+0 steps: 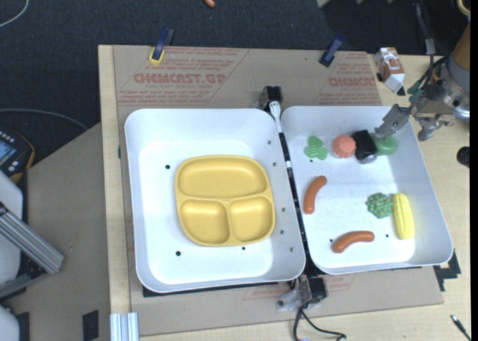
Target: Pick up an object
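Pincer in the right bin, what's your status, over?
Pincer low at right bin's far side, beside green toy. No hold visible. Orange ball close by, crowding the spot.

1. Bench [224, 71]: brown board top, red lettering along its far edge.
2. Left white bin [142, 183]: on the bench's left half, edge against item 3.
3. Right white bin [351, 183]: on the right half.
4. Yellow-and-blue clamp [159, 47]: far edge, left.
5. Blue clamp [331, 51]: far edge, right.
6. Small carton [389, 66]: far right corner.

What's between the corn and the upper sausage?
The green broccoli lies between the corn and the upper sausage, right beside the corn, in the camera view.
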You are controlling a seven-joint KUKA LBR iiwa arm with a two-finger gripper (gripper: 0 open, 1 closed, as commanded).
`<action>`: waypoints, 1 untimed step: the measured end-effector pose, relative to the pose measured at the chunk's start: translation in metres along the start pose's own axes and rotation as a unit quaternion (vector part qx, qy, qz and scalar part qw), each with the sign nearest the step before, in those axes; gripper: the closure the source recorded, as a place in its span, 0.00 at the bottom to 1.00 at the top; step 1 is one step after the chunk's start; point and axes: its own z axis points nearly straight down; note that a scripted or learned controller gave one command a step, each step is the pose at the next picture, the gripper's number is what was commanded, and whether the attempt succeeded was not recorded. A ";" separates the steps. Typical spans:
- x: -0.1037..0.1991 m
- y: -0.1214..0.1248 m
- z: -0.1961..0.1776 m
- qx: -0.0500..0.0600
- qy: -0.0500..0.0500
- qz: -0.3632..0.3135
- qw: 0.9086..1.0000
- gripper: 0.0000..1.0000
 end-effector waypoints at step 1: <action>0.001 0.002 -0.008 -0.007 -0.001 -0.002 1.000 0.00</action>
